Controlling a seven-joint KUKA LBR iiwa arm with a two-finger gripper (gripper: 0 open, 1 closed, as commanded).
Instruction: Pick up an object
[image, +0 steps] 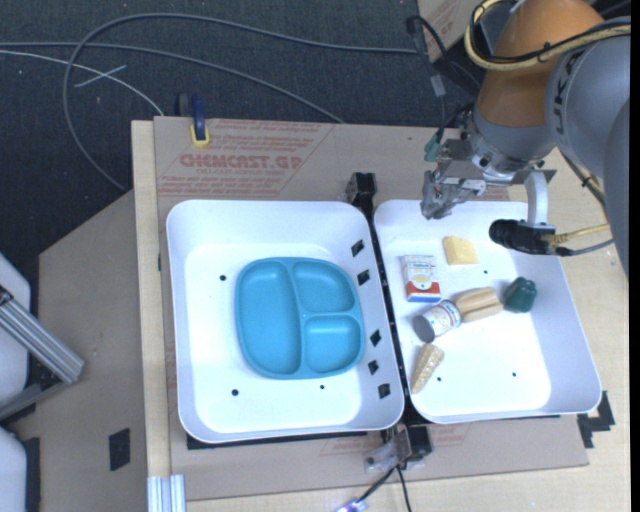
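While the grey arm (590, 90) with its orange band (530, 30) is seen reaching in from the right, the gripper (437, 208) is held over the far left corner of the right bin (560, 380). Nothing is seen between the fingers; whether they are spread or closed cannot be told, as the tips are blurred against the bin rim.

Candidate objects are all found in the right bin: a pale yellow block (460, 250) just below and right of the gripper, a small red-and-white carton (421, 277) near it, a tan cylinder with a grey cap (458, 311), a dark green lump (519, 294) just beside the cylinder's far end, and a cone-shaped piece (426, 367) toward the near edge.

A blue divided plate (298, 317) is seen lying flat in the left bin (200, 390). Both bins are set on a cardboard sheet (250, 155).
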